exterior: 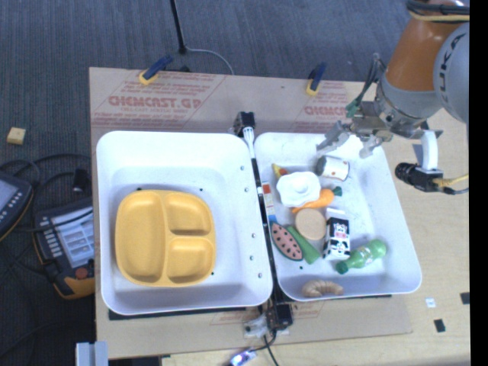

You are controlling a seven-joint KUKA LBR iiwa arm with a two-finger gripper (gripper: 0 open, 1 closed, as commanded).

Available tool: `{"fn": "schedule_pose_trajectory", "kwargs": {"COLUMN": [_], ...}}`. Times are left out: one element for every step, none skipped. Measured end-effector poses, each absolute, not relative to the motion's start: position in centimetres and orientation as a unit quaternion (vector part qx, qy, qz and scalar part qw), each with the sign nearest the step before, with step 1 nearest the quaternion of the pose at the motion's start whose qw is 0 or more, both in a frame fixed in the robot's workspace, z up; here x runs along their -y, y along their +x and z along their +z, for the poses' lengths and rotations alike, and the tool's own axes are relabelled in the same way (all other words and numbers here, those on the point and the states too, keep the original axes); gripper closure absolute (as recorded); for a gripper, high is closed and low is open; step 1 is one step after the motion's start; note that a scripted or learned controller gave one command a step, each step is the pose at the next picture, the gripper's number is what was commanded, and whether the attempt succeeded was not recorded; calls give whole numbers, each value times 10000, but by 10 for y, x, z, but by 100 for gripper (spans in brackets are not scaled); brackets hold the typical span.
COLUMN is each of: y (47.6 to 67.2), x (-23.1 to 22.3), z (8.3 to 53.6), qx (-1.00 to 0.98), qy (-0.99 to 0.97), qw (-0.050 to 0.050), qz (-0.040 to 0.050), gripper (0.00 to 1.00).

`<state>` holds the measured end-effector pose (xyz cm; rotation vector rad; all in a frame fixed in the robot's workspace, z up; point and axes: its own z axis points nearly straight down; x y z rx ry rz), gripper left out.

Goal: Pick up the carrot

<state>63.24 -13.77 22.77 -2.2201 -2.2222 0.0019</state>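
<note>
Scene: you look down at a slant on a bench w/ two shallow white bins side by side
Arm: grey w/ orange band, reaches in from the right, wrist above the far corner of the right bin (404,250)
Gripper (347,145): hangs over the far end of the right bin; two fingers splayed apart, nothing between them
Carrot (319,200): orange, lies mid right bin, its left end tucked under a white fried egg toy (297,187); just short of the gripper, toward you
Neighbours: small white cup (334,168) just beyond the carrot, round tan slice (309,223) just in front, cow-print milk carton (338,237) to its right; watermelon slice (286,241), green bottle (363,256) and croissant (322,287) nearer the front edge
How to do it well: my read, come down on the carrot's free right end, away from the egg; turn the fingers across its long axis; go low enough to get round it, since it's slim and could roll or slip; mind the cup, it sits close and may get nudged
Left bin (152,147): holds a yellow divided plate (165,236)
Surface: bins rest on a brown board (160,101) w/ red print, held by yellow and blue clamps (156,69) at the far edge
Room: dark grey carpet (61,21) beyond; cables and a handheld controller (65,239) at the left
</note>
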Motion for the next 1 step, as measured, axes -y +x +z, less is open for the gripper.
{"fn": "schedule_pose_trajectory", "kwargs": {"y": [588], "x": [138], "z": [106], "qx": [7595], "qy": [-6505], "qw": [12], "qz": [10], "gripper": [0]}}
